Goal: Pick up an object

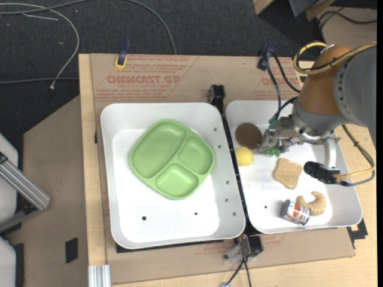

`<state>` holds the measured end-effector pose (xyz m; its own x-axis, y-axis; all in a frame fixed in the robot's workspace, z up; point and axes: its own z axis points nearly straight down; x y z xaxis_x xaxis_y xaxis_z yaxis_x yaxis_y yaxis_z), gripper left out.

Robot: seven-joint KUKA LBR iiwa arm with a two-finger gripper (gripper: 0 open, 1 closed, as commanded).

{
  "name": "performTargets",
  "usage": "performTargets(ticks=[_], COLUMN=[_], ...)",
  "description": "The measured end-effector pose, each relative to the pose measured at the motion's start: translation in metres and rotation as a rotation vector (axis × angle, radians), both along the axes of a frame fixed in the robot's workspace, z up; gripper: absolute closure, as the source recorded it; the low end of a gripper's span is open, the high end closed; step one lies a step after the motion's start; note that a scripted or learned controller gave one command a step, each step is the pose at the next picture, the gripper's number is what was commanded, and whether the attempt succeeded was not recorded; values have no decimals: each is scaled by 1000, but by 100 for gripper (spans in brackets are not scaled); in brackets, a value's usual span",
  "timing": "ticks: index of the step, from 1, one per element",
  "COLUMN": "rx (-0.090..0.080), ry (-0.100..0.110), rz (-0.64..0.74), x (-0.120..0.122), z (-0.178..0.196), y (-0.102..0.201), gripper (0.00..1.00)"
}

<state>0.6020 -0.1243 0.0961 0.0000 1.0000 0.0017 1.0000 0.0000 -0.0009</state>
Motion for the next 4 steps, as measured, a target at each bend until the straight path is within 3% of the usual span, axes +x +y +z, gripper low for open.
performTargets(ticks=[2, 4], rx=[-2, -1], ry=[-5, -2], rz=[1, 3], x=[-5, -12], z=[110, 132], y=[7, 108], gripper=[100, 100])
